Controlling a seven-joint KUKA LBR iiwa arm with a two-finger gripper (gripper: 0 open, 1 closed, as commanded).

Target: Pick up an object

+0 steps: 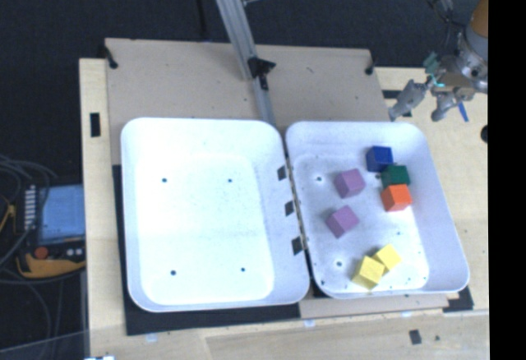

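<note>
Nothing picked yet. Gripper (421, 102) hangs beyond right bin (436, 186) far edge, jaws spread, grasping nothing. Seven blocks lie in right bin; blue block (379, 158) nearest gripper. Descent, grasp, lift all remain.

Bright overhead light blows out left bin (205, 210); pic soft, bkgd dark.

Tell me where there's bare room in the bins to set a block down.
The left bin floor is bare wall to wall. In the right bin, free patches lie along its left wall and bottom-right corner. It's crowded top right, where the blue cube, green cube and orange cube cluster.
</note>
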